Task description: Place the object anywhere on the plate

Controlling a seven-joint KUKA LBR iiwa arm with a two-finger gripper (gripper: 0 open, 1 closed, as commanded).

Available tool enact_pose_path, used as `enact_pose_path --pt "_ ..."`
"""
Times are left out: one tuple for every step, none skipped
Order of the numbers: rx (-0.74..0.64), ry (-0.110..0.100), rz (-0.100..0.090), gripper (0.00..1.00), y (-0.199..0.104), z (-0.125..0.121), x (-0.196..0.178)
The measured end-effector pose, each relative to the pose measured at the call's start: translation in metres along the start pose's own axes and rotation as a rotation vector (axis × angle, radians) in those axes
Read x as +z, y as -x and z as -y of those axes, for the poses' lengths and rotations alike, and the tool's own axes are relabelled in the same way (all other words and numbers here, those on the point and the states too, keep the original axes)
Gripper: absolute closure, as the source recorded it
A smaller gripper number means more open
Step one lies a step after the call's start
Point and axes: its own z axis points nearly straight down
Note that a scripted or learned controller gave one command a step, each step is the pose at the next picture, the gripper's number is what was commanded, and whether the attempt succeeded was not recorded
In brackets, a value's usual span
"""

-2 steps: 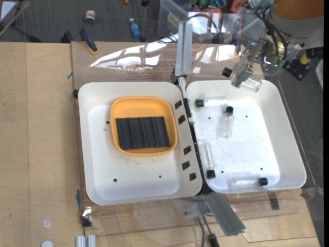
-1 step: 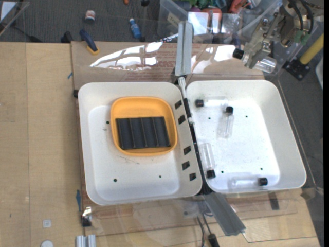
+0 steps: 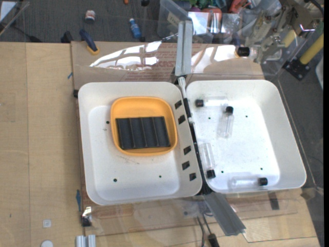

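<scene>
one black ridged block (image 3: 142,133), laid flat on the orange plate (image 3: 119,107), well apart from the gripper (image 3: 267,35), whose state cannot be told. judged stiff, light, not fragile; best taken across its narrow width, along the grooves.

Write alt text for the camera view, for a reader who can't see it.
Two shallow white bins sit side by side on a wooden bench: the left bin holds an orange plate with a dark ribbed block on it, and the right bin holds several small clear vials with black caps. A clear tub of colourful items stands behind them.
</scene>
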Motion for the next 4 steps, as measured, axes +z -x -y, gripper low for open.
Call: enact_pose_path --pt "-0.319 0.003 -0.008 1.0 -0.002 0.054 0.136" --pt "-0.639 0.002 -0.001 1.0 -0.002 0.06 0.117" --pt "-0.854 0.002 -0.001 1.0 -0.007 0.107 -0.001" --pt "-1.037 0.001 -0.001 1.0 -0.012 0.15 0.001"
